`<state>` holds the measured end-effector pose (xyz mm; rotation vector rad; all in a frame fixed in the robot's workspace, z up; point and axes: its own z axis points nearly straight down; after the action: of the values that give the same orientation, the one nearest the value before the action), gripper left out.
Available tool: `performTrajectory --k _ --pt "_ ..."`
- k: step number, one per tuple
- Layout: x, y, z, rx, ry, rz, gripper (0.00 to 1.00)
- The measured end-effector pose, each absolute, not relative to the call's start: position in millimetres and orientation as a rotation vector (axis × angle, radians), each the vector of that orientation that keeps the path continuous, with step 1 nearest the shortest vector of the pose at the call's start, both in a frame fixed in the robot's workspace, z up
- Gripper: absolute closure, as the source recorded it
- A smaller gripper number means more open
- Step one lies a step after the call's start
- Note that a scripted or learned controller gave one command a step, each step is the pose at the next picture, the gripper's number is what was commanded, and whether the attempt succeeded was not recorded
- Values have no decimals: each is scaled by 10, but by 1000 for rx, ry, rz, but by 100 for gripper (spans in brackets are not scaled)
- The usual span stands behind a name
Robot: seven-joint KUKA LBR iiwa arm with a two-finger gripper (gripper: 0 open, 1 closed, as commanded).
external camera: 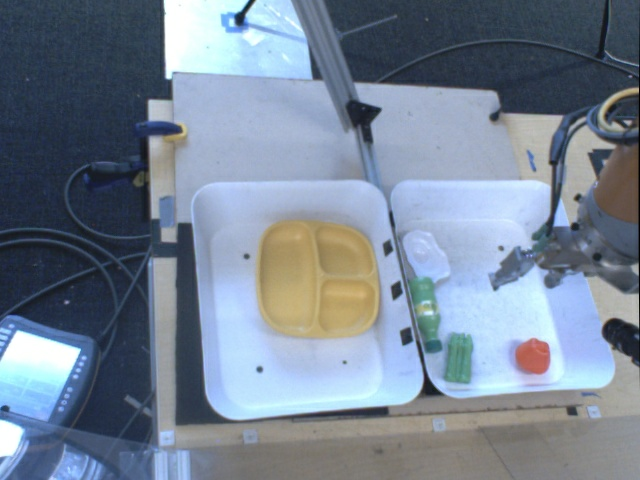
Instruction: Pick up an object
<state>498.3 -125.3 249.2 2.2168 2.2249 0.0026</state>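
The right bin [480,203] holds a crumpled white object [427,255], a green bottle [427,313] lying along the bin's left wall, a small green ribbed block [459,357] and an orange object [533,355] near the front right corner. My gripper [518,265] hangs over the middle right of this bin, above the bare floor, with its two fingers spread and nothing between them. It is well apart from all the objects.
The left bin [225,368] contains a yellow divided plate [318,277]. A slanted metal pole [335,58] runs from the top down to the gap between the bins. Cables and a pendant lie on the floor at left.
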Motion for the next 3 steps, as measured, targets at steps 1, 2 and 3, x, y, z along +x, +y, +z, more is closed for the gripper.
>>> performTrajectory --k 1,2,3 --pt "4984 -1254 2494 2219 2222 3 0" --pt "4968 -1357 1979 2224 2223 -3 0" --pt "4977 -1315 1356 2224 2225 -4 0"
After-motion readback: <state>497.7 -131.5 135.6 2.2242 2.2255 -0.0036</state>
